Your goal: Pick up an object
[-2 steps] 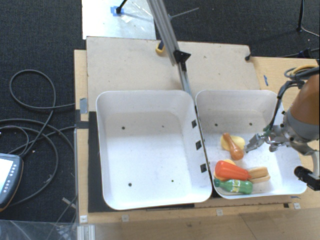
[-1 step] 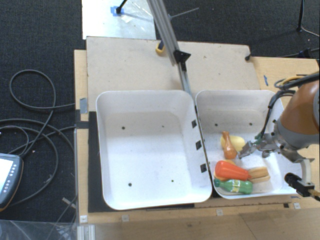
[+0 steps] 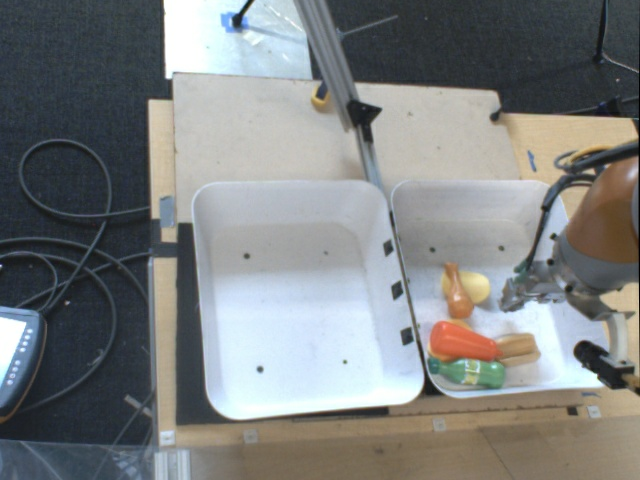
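Worktop [image 3: 250,128] carries two bins; right bin [image 3: 430,208] holds toy foods. Tool [image 3: 518,293] state: cannot tell. Carrot [image 3: 463,342] judged light, rigid, slick; grip mid-body.

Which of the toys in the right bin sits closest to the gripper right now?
The pale yellow lemon-like piece. It lies just left of the gripper, while the orange carrot, tan piece and green bottle lie further toward the bin's front edge.

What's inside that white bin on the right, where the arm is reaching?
The right bin holds a carrot, a green bottle, a tan bread-like piece, a yellow lemon-like piece and a small orange piece. The arm covers its right edge.
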You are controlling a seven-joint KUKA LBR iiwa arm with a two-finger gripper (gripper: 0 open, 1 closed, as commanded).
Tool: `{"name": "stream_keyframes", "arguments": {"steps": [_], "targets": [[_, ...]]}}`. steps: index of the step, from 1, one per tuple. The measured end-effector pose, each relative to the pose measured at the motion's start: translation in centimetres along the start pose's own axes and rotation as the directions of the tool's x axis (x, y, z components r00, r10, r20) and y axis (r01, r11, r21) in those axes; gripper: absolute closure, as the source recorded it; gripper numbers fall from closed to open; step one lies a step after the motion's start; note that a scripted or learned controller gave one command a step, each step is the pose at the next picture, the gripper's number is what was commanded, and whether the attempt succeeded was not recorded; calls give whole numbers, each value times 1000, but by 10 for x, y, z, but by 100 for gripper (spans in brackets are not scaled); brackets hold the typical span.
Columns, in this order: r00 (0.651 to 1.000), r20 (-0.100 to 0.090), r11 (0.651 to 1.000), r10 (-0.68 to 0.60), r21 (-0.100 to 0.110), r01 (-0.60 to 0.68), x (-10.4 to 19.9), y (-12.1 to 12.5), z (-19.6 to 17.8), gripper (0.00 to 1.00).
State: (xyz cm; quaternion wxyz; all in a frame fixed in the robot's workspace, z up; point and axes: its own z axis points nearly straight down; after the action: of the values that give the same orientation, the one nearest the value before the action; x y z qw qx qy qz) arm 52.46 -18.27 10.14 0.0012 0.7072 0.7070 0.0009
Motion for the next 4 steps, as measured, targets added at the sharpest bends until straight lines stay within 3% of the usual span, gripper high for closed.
{"name": "stream_keyframes", "arguments": {"steps": [1,2,3,4], "targets": [[1000,2,1000,0,-3,0,-3,-7,-49,100],[1000,2,1000,-7,-6,7,2,2,-109,100],[1000,1,1000,-6,-3,6,2,4,-144,100],[1000,-2,1000,-11,1,11,56,26,-133,100]]}}
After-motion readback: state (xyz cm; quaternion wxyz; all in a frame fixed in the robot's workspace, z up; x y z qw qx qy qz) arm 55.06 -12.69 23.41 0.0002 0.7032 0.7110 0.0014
